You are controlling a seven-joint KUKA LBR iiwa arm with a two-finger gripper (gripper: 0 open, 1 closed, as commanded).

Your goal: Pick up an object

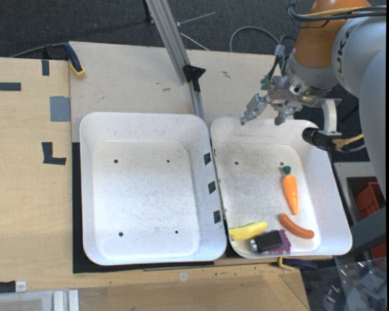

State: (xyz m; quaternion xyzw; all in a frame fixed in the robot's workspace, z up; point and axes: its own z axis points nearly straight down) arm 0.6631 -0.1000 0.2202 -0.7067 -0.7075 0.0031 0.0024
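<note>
My gripper (267, 113) spread wide and holding nothing, at right bin's (324, 173) 12 o'clock rim, carrot (290, 192) toward 5 o'clock.

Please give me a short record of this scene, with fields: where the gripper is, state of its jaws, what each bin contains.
gripper: above the far edge of the right bin, holding nothing
jaws: open
right bin contents: carrot, sausage, yellow banana-like piece, black block on a purple item, all near its front right corner
left bin: white, speckled with dark marks, no objects seen
</note>
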